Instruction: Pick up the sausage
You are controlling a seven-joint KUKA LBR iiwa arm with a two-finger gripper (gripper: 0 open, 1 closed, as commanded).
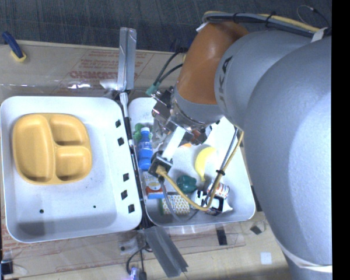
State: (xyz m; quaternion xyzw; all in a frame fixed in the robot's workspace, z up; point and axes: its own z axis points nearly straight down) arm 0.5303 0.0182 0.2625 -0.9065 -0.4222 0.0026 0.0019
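On the surface, the left bin (105,209) holds a yellow divided tray (51,147). The right bin (240,185) is crowded: a blue bottle (144,150) lies along its left wall. The tool (162,132) hangs just beside the bottle; whether it is apart or together cannot be told. A yellow round thing (205,159) lies to its right. The sausage cannot be picked out amid the clutter under the arm.
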